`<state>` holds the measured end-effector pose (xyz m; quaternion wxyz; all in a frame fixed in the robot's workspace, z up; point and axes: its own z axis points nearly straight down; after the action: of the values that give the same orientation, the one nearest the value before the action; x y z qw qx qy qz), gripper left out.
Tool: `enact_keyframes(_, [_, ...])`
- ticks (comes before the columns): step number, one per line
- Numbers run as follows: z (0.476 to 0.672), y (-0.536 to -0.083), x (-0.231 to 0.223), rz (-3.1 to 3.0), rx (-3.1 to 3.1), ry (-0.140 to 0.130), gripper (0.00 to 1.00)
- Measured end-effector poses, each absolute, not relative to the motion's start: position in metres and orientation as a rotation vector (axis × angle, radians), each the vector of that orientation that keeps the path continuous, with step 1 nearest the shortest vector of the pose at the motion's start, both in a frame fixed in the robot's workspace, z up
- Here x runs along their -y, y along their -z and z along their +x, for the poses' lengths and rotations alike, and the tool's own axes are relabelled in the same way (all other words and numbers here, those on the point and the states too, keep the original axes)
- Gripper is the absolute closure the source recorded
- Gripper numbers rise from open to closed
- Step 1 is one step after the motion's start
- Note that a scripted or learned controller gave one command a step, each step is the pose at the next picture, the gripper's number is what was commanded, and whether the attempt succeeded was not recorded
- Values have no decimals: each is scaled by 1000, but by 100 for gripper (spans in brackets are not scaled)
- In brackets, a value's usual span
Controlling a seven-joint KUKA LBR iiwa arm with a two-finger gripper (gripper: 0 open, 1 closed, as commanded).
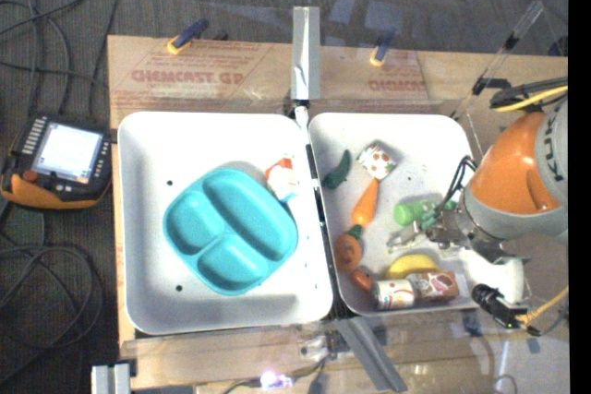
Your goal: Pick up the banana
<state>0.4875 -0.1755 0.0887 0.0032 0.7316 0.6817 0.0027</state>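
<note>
The yellow banana [412, 266] lies in the right bin [462, 138], near its front wall. It rests just above a labelled bottle [416, 290] that lies on its side. The grey arm with its orange band [513, 171] reaches in from the right. Its gripper [417, 233] hangs low over the bin, directly behind the banana and beside a green toy [410, 213]. I see nothing of the banana caught in the gripper.
An orange carrot [365, 202], a dark green vegetable [339, 168], a white-and-red box [376, 161] and a round red-brown fruit [348, 251] crowd the right bin's left half. The left bin [148, 143] holds a teal divided plate [231, 229] and a red-and-white item [282, 179].
</note>
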Motion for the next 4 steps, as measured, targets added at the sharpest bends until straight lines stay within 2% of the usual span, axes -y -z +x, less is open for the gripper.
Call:
enact_keyframes(1, [507, -88, 203, 2223, -2217, -11, 0])
enact_keyframes(2, [488, -90, 172, 2110, -2304, -6, 0])
enact_keyframes(3, [488, -90, 170, 2097, -2315, -6, 0])
enact_keyframes(4, [489, -98, 169, 2098, -2318, -8, 100])
